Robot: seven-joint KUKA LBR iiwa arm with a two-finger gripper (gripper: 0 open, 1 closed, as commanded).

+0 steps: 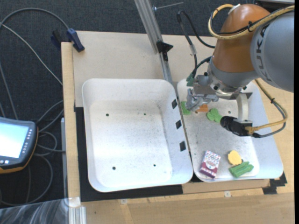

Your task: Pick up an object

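I've got the gripper [195, 107] down in the right bin [266, 164] over small green pieces [215, 115]; can't tell its grip, nothing lifted yet.

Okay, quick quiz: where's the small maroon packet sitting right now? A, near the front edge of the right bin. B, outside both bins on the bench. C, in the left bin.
A: the maroon packet lies near the front edge of the right bin, beside a yellow piece.
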